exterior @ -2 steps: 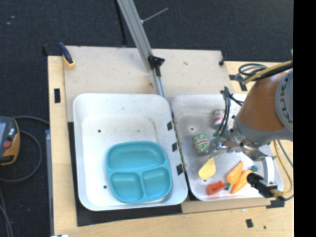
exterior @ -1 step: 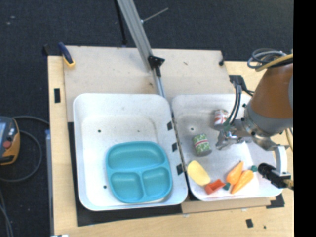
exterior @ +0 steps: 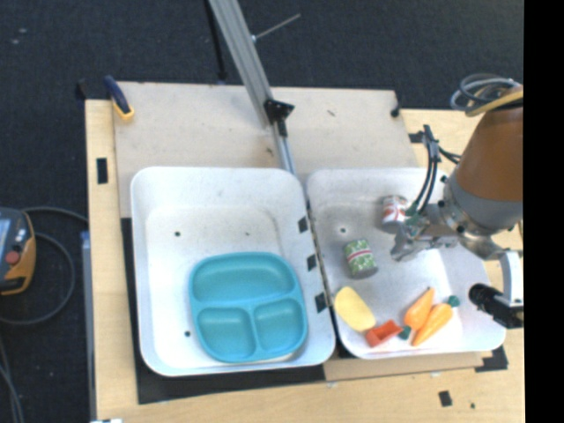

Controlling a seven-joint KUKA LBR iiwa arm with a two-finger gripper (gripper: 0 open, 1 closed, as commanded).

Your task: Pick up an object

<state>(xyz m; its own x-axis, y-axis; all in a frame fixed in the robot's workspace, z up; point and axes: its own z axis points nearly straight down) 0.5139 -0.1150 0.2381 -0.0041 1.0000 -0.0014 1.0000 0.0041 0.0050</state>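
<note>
Gripper (exterior: pixel 407 236) low over right bin (exterior: pixel 352 192), finger state indiscernible; small can (exterior: pixel 393 210) partly hidden behind it; green-patterned cylinder (exterior: pixel 359 257) nearby; carrots (exterior: pixel 427 315) at lower edge.

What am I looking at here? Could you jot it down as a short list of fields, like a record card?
left bin: holds a blue divided plate
right bin: green patterned can, yellow piece, two carrots, small red piece, silver can
arm: reaches over the right bin from the right
gripper: low, beside the silver can
</note>
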